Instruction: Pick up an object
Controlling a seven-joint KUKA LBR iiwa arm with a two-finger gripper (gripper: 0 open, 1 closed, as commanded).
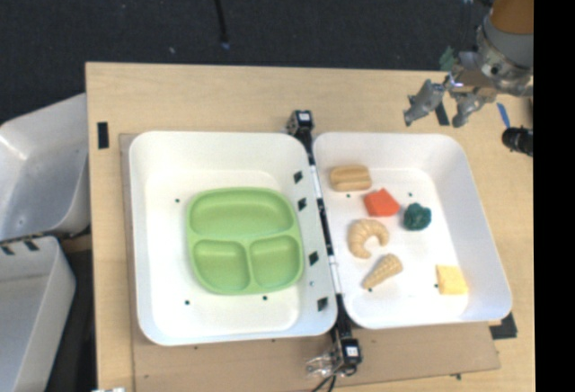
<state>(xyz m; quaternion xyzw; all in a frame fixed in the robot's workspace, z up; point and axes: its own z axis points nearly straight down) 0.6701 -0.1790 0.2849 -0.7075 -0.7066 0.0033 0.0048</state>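
End effector [442, 104], fingers spread wide and holding nothing, hovers past the right bin's [481, 192] upper rim at upper right of frame; nearest pickable, the bread roll [349, 177], lies below-left, long axis horizontal.

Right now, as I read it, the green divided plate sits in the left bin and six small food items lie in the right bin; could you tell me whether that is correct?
Nearly. The camera view shows five items in the right bin, not six: a hot dog bun, a red piece, a dark green piece, a croissant, a cone and... no sixth beyond the yellow block. Correction: that makes six, so the count stands.
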